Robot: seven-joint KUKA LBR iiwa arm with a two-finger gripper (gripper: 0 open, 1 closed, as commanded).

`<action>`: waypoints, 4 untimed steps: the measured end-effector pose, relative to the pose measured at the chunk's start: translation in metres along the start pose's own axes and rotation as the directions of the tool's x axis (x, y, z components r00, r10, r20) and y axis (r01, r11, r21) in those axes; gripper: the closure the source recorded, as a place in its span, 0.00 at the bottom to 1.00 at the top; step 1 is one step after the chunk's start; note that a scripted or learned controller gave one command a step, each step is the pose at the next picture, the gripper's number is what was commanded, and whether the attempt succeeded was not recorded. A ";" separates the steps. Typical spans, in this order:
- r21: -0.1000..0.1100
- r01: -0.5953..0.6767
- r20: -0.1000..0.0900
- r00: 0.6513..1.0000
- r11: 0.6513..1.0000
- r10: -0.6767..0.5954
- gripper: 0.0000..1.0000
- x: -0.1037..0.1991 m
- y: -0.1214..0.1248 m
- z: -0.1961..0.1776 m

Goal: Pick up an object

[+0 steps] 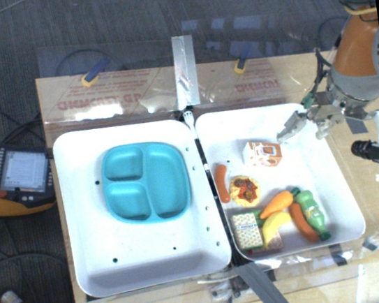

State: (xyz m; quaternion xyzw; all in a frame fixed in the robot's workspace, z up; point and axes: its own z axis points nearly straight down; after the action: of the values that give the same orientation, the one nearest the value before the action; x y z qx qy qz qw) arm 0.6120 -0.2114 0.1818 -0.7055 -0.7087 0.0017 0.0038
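1. Dark grey carpet all around, cables snaking over it, and a wooden bench (364,185) in the middle with two shallow white bins side by side.
2. Gripper (307,123) hangs over the upper right part of the right bin (332,161). Its fingers look spread apart, one pale finger (289,129) angled out to the left, nothing between them as far as I can see.
3. Closest thing to it is a small white and orange carton (263,153), just below-left of that finger, not touching.
4. Further down the same bin: a hot dog (221,182) along the left wall, a little pizza toy (244,189) beside it, a carrot (277,202), a banana (274,225), a green bottle (312,214), and a checkered cracker-looking box (246,230) in the lower left corner. Those last few are bunched up and touching each other.
5. Left bin (92,253) holds a teal divided plate (145,181) with three compartments.
6. Orange band of the arm (356,45) sits at the top right, above the wrist.
7. Off the bench on the left there's a handheld pendant with a screen (17,178) lying on the floor.
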 end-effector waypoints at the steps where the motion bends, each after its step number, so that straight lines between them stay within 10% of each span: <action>1: -0.015 -0.201 0.001 0.980 0.980 0.201 0.00 0.088 -0.063 0.084; 2: -0.044 -0.068 0.004 0.998 0.997 0.068 0.00 0.080 -0.102 0.087; 3: -0.004 0.247 0.004 0.969 0.969 -0.247 0.00 0.090 -0.113 0.077; 4: 0.001 -0.011 0.003 1.000 1.000 0.011 0.00 0.091 -0.042 0.028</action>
State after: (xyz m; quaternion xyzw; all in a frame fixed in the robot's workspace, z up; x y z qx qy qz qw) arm 0.5692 -0.1210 0.1544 -0.7093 -0.7049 0.0028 0.0031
